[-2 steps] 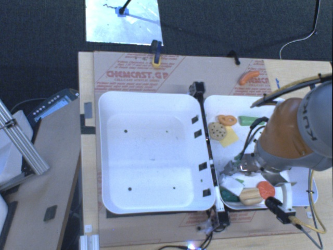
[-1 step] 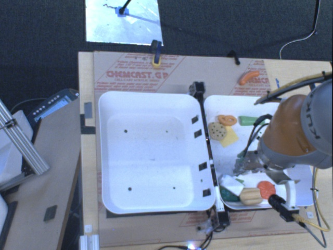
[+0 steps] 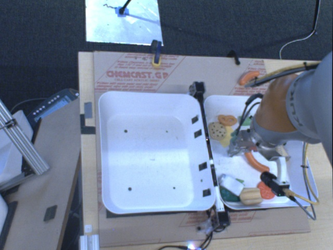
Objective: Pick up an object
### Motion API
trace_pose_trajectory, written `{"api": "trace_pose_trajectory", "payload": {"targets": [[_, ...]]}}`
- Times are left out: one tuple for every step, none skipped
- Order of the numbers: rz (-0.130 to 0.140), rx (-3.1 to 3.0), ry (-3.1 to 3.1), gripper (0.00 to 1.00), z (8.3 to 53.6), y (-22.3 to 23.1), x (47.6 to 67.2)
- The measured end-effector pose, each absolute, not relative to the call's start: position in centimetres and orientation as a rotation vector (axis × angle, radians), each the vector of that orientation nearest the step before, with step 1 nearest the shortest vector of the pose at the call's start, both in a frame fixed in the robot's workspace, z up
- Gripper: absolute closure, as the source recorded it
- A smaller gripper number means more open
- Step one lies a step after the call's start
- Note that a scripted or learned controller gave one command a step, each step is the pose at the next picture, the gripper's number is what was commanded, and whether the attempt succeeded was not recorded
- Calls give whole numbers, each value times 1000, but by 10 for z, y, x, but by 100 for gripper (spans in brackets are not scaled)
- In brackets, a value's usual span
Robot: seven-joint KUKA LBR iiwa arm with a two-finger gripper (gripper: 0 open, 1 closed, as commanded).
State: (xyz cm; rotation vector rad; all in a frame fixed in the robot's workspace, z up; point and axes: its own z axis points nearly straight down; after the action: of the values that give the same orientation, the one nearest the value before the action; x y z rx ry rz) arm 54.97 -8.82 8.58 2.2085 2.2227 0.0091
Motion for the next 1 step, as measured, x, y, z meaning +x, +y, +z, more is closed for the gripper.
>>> {"api": "trace_pose_trajectory", "payload": {"targets": [[4, 2214, 2224, 100, 85, -90, 577]]}}
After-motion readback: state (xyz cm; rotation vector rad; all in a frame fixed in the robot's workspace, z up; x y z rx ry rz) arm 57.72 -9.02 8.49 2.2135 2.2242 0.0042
